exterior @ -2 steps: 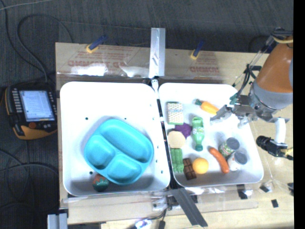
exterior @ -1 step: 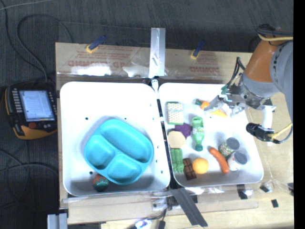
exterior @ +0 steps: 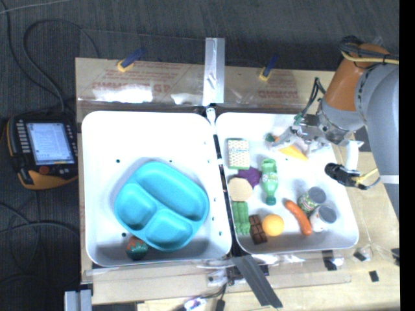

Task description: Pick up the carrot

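The carrot (exterior: 299, 216) lay in the right bin (exterior: 347, 235), close to that bin's front wall. It lay slanted. An orange ball (exterior: 273, 225) sat just to its left. Two small cans (exterior: 319, 204) sat just to its right, with one nearly touching it. A green bottle (exterior: 269, 181) stood a bit farther back from the carrot. The gripper (exterior: 303, 133) hung well behind the carrot, over the far part of the bin, near a yellow piece (exterior: 293, 151). It held nothing, and whether it was spread or pressed together could not be told. To do the pick well, the gripper would likely need to come forward, turn to squeeze across the carrot's thin sides, and stay off the cans.
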Robot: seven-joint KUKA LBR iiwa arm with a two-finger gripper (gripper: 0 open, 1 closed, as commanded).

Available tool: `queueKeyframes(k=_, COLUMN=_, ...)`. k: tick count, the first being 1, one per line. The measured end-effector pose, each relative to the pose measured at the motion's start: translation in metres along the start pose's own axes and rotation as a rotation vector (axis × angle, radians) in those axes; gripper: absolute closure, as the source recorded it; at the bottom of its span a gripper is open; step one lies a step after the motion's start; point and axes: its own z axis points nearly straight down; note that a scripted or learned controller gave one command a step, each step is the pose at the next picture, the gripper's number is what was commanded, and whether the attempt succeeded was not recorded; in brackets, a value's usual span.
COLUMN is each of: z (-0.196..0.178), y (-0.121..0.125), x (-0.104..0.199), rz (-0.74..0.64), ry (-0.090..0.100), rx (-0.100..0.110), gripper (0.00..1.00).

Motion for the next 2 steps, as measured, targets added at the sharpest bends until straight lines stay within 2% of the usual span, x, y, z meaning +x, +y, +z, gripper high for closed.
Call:
queueKeyframes(k=1, z=-0.006, y=-0.001, x=-0.001, rz=-0.002, ry=-0.006, rx=0.005, gripper=1.0)
queueKeyframes(k=2, z=-0.128, y=-0.024, x=-0.015, rz=-0.263, ry=-0.008, rx=0.005, gripper=1.0)
